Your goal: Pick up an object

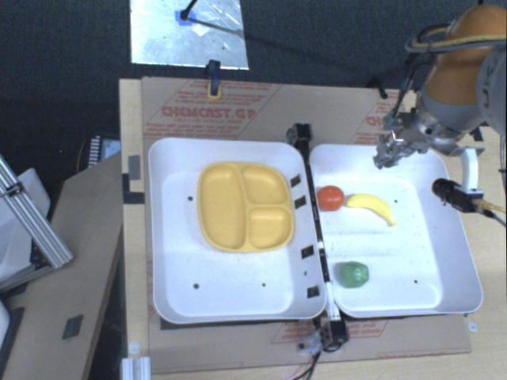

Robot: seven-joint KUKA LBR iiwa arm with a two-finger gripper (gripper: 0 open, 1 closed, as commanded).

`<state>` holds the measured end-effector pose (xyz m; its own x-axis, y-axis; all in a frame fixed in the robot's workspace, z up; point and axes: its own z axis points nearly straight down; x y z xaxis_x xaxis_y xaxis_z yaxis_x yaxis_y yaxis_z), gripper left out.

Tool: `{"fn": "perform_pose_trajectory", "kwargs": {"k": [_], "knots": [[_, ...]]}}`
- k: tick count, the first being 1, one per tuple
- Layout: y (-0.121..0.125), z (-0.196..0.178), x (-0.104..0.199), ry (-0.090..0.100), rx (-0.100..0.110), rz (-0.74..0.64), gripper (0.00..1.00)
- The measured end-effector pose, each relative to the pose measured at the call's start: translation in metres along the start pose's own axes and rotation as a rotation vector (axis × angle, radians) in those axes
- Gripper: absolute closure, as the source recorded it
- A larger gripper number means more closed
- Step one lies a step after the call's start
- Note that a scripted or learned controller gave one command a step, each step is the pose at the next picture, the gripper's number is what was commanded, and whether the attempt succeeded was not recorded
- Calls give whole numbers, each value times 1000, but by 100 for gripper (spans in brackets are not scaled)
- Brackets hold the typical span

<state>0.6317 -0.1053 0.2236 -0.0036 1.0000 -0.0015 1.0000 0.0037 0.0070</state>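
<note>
Two shallow white bins are sitting side by side on the bench. The left bin [170, 236] is holding a yellow divided plate [244, 206] with three compartments, lying flat near the bin's middle. The right bin [444, 275] is holding three small things: a red tomato [330, 198] is lying near the bin's left wall, a yellow banana [372, 207] is lying just beside the tomato on its right, apparently touching it, and a green object [353, 274] — roundish, too blurred to name more closely — is resting nearer the front, well apart from the other two.

The gripper [388, 153] is hanging over the back edge of the right bin, above and to the right of the banana, with nothing between it and the fruit. Whether it is released or clenched I cannot tell — it is too small and dark here. The arm [463, 62] is reaching in from the right, its orange band at the top.
</note>
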Motion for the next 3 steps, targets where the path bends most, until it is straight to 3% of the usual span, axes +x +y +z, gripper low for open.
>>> {"fn": "perform_pose_trajectory", "kwargs": {"k": [1,3], "knots": [[2,-52,0,0,-1,-2,100],[7,-36,108,3,5,-7,100]]}}
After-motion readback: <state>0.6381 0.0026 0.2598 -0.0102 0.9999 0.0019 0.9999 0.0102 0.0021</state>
